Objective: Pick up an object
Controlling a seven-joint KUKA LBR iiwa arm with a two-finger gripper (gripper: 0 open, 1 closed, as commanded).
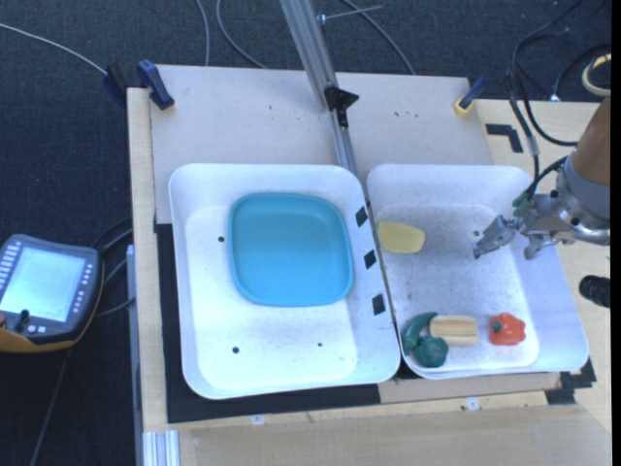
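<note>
Four small things sit in the right bin (558, 289), and any one would satisfy the task: a yellow piece (401, 237) at the far left of that bin, close to the divider, and along the near wall a green item (424, 339), a tan block (454, 330) and a red pepper-like piece (506, 329) in a row. The gripper (506, 237) hovers over the bin's bare middle-right, fingers spread apart, nothing between them. The red piece lies nearest, toward the near side almost straight below it in the view; the yellow one is well off to its left. I'd go for the red piece, since it has room on its right: centre over it, straddle it, descend straight, then close. The left bin (194, 260) carries a blue plate (291, 249).
</note>
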